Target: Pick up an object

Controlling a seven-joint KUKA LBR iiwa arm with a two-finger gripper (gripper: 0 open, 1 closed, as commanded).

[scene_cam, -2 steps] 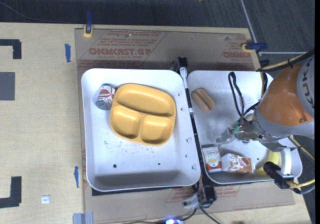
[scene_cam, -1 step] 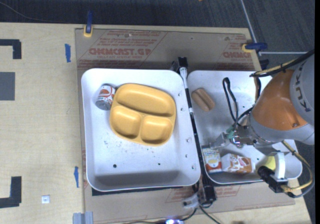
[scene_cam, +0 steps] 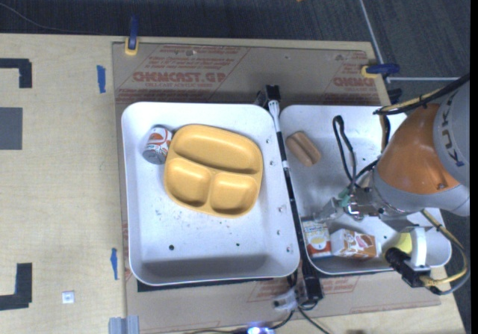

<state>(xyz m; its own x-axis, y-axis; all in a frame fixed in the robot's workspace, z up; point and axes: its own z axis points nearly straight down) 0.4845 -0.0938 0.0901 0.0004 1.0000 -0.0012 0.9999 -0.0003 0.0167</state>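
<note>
Two shallow white bins sit side by side on the bench [scene_cam: 60,198].

Right bin [scene_cam: 321,119], nearest edge: one flat printed packet [scene_cam: 340,243], white with red and orange markings, lies along the front wall. One yellow object [scene_cam: 403,241] rests just beside it to the right, partly hidden by the arm's hardware. The pincer [scene_cam: 345,204] hangs low above the bin floor, just behind the packet; whether it is spread or closed cannot be told, and no object is seen in its grip. The grey arm with its orange band [scene_cam: 418,157] enters from the right. Farther back, one tan cylindrical block [scene_cam: 303,148] lies near the left wall, well apart from the pincer.

Left bin [scene_cam: 216,261]: one yellow three-compartment tray [scene_cam: 213,169] rests in the rear half. One crushed can [scene_cam: 156,144] touches its left rear edge.
</note>
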